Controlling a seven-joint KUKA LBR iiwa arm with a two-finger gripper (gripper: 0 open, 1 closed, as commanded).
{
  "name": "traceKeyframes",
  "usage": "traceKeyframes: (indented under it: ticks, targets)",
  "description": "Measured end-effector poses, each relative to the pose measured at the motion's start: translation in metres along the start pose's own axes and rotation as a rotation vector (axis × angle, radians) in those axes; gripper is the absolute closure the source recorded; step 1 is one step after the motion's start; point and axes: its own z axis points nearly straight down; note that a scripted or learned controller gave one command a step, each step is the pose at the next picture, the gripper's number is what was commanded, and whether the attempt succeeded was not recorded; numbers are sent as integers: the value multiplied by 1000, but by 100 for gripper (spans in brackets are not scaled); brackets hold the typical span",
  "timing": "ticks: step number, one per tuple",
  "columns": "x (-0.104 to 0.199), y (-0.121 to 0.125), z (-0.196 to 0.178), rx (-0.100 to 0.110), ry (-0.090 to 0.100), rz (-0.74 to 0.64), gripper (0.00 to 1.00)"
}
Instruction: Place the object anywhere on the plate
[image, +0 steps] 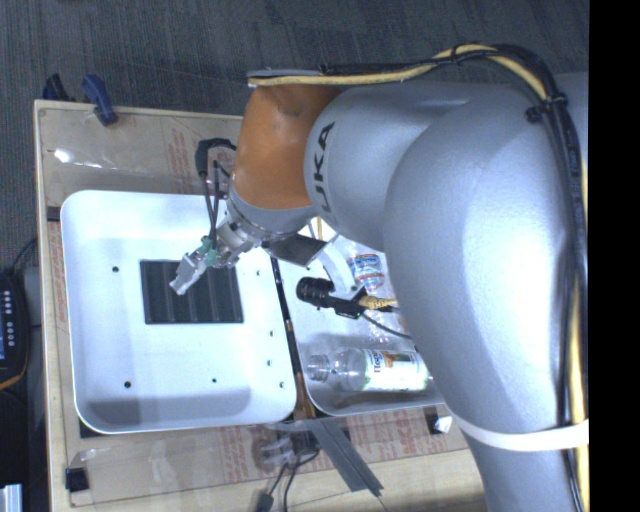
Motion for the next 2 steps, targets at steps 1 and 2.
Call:
traceKeyframes:
  ticks: [1, 2]
  targets:
    - [13, 44, 57, 0, 0, -269, 0]
    - [-15, 45, 97, 0, 0, -597, 0]
